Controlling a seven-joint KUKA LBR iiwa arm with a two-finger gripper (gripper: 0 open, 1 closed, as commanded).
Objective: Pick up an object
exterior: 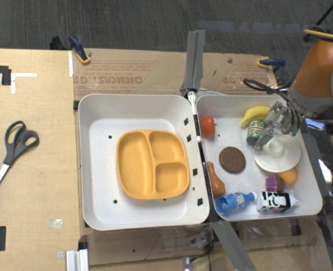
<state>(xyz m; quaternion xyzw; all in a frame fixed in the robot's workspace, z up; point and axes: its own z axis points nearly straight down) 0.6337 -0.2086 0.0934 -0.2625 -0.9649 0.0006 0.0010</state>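
My gripper (266,137) hangs low over the upper right part of the right bin (229,115). It sits just right of a small green and white can (254,132) and below a yellow banana (254,114). A white round dish (279,158) lies directly under and to the right of it. Also in this bin are a red tomato (207,125), a brown round cookie (232,159), an orange (290,176), a small purple item (272,183), a blue bottle (233,201), a black and white carton (275,201) and a brown gourd (214,179).
The left bin (96,151) holds a yellow divided plate (153,164). Scissors (14,145) lie on the bench at far left. A grey divider bar (195,61) runs back from between the bins. The arm's orange band (319,66) is at the right edge.
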